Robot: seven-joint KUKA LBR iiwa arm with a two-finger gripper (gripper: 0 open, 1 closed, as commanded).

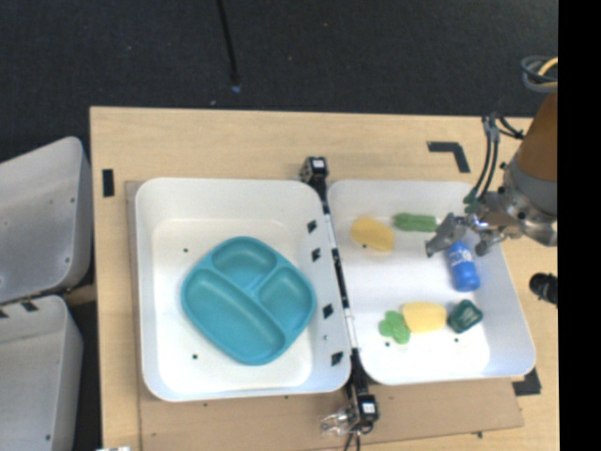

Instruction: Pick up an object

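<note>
I find the tool (463,235) spread wide, fingers straddling the top of the blue bottle (463,269) lying directly beneath it. Risk as I judge it: the rounded bottle rolls aside on closing, toward the dark green block (464,317) just beyond.

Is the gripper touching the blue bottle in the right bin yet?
Cannot tell. In the camera view the gripper overlaps the top of the blue bottle, so no contact or gap shows plainly from above.
</note>
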